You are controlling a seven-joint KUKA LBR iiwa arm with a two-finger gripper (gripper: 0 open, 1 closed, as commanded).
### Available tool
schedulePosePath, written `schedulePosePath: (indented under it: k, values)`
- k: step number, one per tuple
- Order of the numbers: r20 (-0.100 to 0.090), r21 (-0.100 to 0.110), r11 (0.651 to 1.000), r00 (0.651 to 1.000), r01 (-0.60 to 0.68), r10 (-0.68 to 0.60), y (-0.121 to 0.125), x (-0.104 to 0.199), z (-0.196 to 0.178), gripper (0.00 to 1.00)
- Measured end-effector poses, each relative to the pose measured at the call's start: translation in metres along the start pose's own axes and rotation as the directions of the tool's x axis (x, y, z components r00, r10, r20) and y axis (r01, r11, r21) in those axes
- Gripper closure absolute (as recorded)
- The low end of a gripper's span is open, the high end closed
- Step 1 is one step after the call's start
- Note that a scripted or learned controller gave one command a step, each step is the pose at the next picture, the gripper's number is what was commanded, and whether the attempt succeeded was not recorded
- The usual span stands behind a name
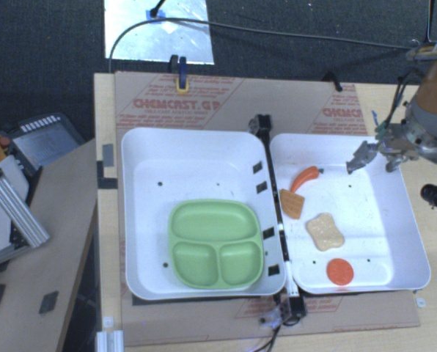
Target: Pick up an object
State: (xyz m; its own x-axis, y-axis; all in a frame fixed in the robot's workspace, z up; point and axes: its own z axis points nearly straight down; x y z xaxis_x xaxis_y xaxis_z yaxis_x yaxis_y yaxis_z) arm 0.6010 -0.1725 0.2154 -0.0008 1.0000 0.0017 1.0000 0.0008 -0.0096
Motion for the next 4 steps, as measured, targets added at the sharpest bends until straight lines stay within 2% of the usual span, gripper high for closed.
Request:
schedulePosePath:
  k: [1,4]
  values:
    - [0.002,-0.011,1.0,1.0,0.003,-0.003,0.003,0.0,-0.007,0.0]
    - [0.001,-0.007,1.0,1.0,0.001,-0.001,0.001,-0.004,0.131,0.0]
